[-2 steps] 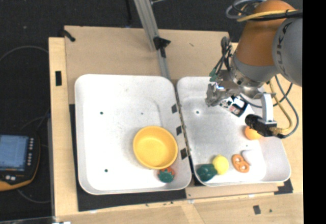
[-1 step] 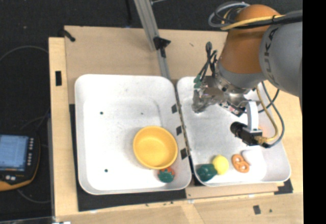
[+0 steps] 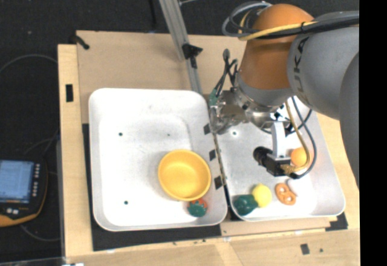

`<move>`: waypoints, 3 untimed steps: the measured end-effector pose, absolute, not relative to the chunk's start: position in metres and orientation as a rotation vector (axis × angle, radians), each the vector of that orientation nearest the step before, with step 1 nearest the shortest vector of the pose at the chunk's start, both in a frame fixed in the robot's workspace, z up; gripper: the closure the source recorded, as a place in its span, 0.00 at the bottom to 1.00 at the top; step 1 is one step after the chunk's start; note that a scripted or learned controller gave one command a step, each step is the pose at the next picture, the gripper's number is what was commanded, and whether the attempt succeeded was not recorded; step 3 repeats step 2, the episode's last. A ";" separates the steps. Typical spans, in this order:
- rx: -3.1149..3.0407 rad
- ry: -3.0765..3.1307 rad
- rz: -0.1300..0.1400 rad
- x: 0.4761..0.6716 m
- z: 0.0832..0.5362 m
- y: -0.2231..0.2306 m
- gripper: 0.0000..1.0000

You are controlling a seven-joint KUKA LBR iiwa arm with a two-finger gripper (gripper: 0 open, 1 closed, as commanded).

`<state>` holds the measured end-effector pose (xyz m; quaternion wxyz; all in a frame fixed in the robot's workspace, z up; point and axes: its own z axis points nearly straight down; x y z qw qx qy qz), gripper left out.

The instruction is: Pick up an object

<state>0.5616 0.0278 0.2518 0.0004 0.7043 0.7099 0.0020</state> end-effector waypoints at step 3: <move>2.220 2.223 0.002 0.549 0.235 0.070 0.00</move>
